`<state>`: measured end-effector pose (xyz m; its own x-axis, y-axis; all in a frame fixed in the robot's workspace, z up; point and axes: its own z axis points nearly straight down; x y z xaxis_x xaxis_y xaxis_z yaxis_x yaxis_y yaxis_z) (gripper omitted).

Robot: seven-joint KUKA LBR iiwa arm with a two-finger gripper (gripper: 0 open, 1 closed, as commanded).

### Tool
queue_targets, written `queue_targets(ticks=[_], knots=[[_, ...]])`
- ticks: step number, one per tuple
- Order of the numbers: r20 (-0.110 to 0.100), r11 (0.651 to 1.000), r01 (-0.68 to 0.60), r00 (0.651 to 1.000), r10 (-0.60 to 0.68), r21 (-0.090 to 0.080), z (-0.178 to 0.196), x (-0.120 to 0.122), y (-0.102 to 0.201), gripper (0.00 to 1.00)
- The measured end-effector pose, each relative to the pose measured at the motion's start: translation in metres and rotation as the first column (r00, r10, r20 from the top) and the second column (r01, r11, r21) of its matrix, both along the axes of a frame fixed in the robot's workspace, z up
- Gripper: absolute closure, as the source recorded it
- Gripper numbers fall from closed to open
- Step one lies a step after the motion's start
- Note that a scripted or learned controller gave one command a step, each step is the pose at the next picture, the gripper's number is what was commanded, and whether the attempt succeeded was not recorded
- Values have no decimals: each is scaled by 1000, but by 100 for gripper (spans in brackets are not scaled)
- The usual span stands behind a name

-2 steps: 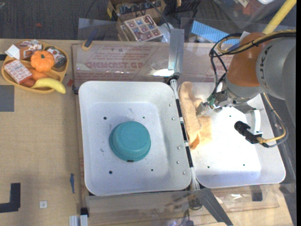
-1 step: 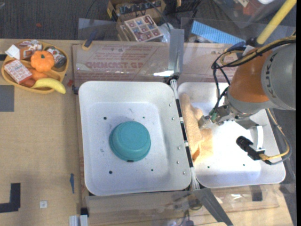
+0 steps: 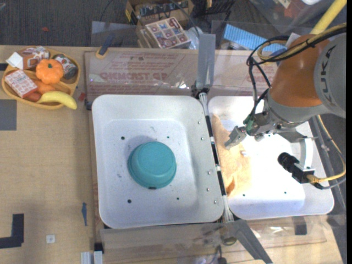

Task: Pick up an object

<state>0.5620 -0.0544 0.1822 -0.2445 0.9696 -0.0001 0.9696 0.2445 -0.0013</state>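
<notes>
Teal bowl (image 3: 152, 164) sat alone mid-left bin (image 3: 104, 114); pincer (image 3: 235, 137) hovered over right bin, couldn't tell its state. Best shift left, grab the rim.

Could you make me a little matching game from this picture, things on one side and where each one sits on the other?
Things:
1. teal bowl
2. banana
3. end effector
4. orange band

Places:
A. over the right bin
B. in the left bin
C. on the arm above the wrist
D. on the yellow dish at the bench's far left

Pairs: 1-B, 2-D, 3-A, 4-C
</notes>
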Motion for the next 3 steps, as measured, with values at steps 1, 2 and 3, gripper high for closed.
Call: queue_targets(ticks=[1,2,3], knots=[[-3,999,38,999,-38,1,-48,-1,-47,0],[0,977,213,977,-213,0,-65,19,-43,0],[14,983,181,983,-181,1,-90,27,-40,0]])
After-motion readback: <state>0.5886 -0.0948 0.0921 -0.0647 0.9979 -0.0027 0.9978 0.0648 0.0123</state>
